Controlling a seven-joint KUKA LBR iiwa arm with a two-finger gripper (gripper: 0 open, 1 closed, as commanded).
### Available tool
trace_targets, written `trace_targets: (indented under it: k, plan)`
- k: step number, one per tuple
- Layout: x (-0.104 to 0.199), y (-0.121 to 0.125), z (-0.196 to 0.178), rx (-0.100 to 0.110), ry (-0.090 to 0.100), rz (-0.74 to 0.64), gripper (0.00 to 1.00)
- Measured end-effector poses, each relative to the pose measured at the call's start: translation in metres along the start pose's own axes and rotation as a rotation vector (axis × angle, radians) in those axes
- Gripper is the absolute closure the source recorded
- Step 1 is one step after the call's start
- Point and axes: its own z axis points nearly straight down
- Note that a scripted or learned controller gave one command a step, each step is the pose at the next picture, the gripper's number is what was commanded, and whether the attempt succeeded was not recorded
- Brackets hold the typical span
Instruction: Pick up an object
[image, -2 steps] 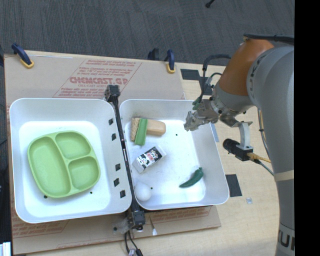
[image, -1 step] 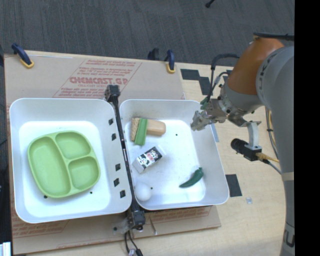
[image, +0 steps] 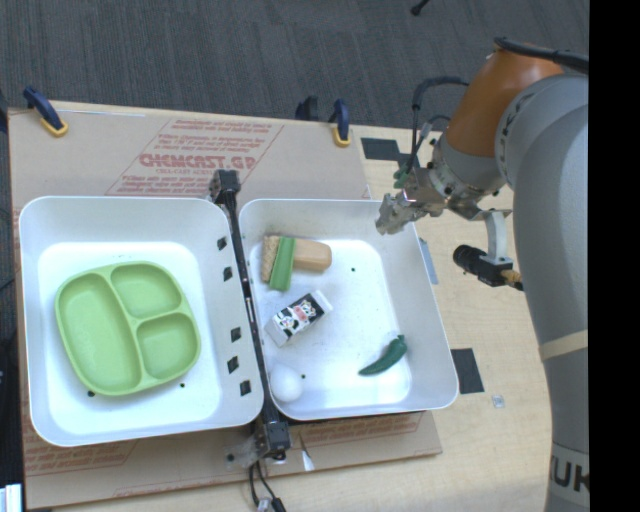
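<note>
The right bin (image: 425, 330) holds a sandwich-like toy (image: 296, 257) with a green layer at its back left, a small black-and-white carton (image: 299, 316) in the middle, a white egg-shaped object (image: 287, 384) at the front left and a green pepper (image: 384, 357) at the front right. My gripper (image: 396, 215) hangs above the bin's back right corner, well apart from all of these. Nothing is visible between its fingers.
The left bin (image: 30, 300) holds a green divided plate (image: 127, 326). A black clamp strip (image: 240, 290) joins the two bins. Brown cardboard (image: 200, 155) lies under them, with blue clips (image: 340, 122) at the back edge.
</note>
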Motion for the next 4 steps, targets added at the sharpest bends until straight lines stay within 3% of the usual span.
trace_targets:
  k: [1,2,3,4]
  plan:
    - [0.000,0.000,0.000,0.000,0.000,0.000,0.00]
    - [0.031,-0.027,0.092,0.005,0.001,-0.001,0.00]
    - [0.020,-0.122,0.092,0.004,0.000,0.002,0.00]
    - [0.047,-0.091,0.106,0.003,0.000,-0.001,0.00]
